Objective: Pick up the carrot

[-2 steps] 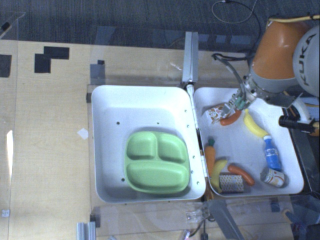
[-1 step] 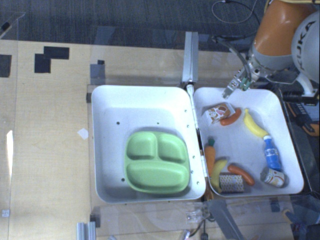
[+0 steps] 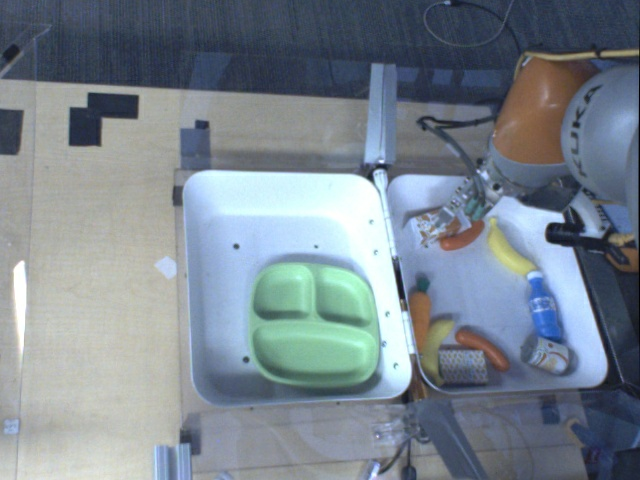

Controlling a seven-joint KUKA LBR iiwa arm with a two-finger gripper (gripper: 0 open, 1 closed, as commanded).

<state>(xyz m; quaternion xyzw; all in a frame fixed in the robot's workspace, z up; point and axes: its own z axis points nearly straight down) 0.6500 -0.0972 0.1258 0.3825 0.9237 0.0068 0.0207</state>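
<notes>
Hovering at the right bin's far edge, the gripper — grip unclear; carrot lies along the left wall.

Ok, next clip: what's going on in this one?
A grey arm with an orange band reaches in from the right over the right bin. Its claw sits low near the back of that bin, by a sausage and a small packet. The carrot it is meant to pick up lies untouched along the bin's left wall, well away from the claw. A banana, a blue bottle and other items lie there too. The left bin holds a green divided plate.
</notes>
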